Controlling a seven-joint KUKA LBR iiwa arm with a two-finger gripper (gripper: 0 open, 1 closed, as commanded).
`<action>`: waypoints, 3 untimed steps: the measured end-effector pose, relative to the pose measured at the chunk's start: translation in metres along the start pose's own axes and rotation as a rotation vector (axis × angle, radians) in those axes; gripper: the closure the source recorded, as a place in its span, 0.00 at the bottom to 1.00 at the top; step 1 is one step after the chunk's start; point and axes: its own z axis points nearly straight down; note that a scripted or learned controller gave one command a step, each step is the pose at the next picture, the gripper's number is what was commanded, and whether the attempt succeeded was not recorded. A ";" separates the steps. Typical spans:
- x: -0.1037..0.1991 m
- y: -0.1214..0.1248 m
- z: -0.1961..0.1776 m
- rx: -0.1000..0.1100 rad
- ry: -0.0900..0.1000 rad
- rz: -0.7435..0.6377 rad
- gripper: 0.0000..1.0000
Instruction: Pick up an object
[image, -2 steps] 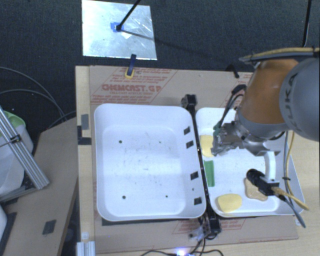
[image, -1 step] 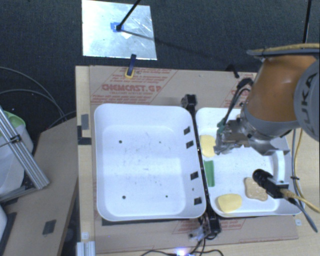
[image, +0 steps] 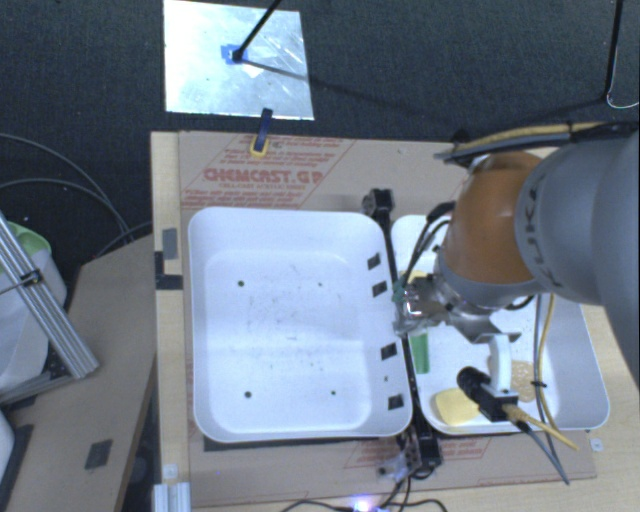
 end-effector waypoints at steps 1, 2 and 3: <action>0.075 -0.022 -0.116 -0.018 0.005 -0.010 1.00; 0.058 -0.023 -0.302 -0.028 0.005 -0.002 1.00; 0.101 -0.025 -0.174 0.003 -0.002 -0.006 1.00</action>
